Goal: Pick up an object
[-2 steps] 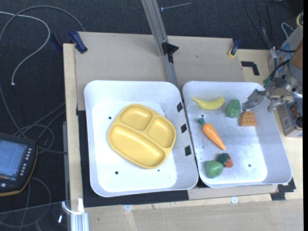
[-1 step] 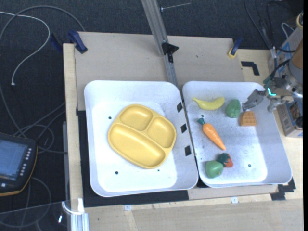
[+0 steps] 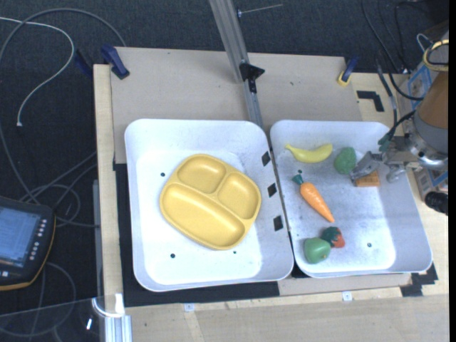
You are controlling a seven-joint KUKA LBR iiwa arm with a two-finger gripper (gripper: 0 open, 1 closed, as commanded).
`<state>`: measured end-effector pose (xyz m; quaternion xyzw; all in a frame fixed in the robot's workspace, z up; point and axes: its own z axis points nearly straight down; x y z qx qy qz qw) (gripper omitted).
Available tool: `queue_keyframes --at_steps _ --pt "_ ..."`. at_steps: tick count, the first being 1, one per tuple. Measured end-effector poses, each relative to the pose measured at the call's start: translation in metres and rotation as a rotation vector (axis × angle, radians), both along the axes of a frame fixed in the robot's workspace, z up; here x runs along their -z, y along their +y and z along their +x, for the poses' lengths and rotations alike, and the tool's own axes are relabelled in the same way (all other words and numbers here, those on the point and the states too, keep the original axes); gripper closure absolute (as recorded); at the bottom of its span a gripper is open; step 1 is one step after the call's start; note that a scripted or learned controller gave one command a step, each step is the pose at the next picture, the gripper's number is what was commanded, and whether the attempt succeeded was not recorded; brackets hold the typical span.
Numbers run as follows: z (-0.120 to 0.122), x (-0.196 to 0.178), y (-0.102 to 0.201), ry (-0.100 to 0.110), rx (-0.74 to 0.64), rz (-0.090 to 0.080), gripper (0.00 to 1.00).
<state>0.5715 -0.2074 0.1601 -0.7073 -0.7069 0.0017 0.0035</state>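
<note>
- Dark carpet surrounds the pale wooden table (image 3: pixel 185 77), with loose grey cables trailing over the floor at the left and a handheld control pendant (image 3: pixel 21 244) lying at the lower left edge.
- Two shallow white bins sit side by side on the table: the left bin (image 3: pixel 142 262) and the right bin (image 3: pixel 406 241), their inner edges touching along the middle.
- Lying in the left bin, a yellow divided plate (image 3: pixel 210 201) with three compartments takes up its centre.
- From the right, the grey arm (image 3: pixel 434 112) reaches over the right bin's upper right corner.
- Its gripper (image 3: pixel 377 168) hangs low over the bin with fingers spread apart, clamped on nothing.
- Just below the fingers lies a small tan block (image 3: pixel 368 182), touching or very nearly touching them; which one cannot be told.
- A green round toy (image 3: pixel 345 160) sits just left of the gripper.
- A yellow banana (image 3: pixel 310 152) lies near the bin's top left.
- An orange carrot (image 3: pixel 314 199) lies at a slant in the middle.
- A green pepper (image 3: pixel 317 250) and a small red and green piece (image 3: pixel 333 237) rest together near the bottom edge.
</note>
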Motion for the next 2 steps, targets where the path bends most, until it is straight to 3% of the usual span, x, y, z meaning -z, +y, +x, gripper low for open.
queue_keyframes --at_steps 2 --pt "0.005 0.069 -0.001 -0.003 -0.001 -0.001 0.00"
